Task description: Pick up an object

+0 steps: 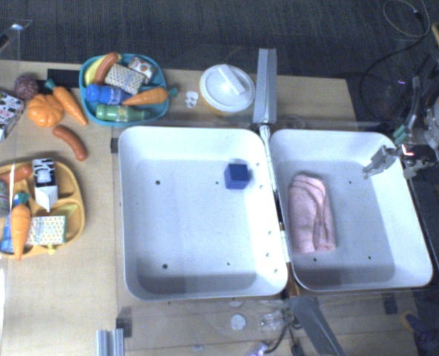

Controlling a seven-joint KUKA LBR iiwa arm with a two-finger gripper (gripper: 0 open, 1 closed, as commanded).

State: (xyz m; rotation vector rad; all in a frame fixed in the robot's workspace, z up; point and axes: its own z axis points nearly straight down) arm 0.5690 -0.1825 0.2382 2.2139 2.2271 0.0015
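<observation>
From my seat, the pink cloth (311,213) lies limp at the right bin's (408,269) six o'clock side, so pinching a loose fold could let it slip, with my gripper (383,160) up at its two o'clock, well apart, its opening unreadable.

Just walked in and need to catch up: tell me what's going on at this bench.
A grey robot arm reaches in from the right, set to pick up an object. Its gripper hangs over the upper right corner of the right bin, apart from everything in it. A folded pink cloth lies on the left side of that bin. A small blue block sits in the left bin, near its upper right. Nothing is picked up yet. Toy food sits in dishes on the bench to the left.
</observation>
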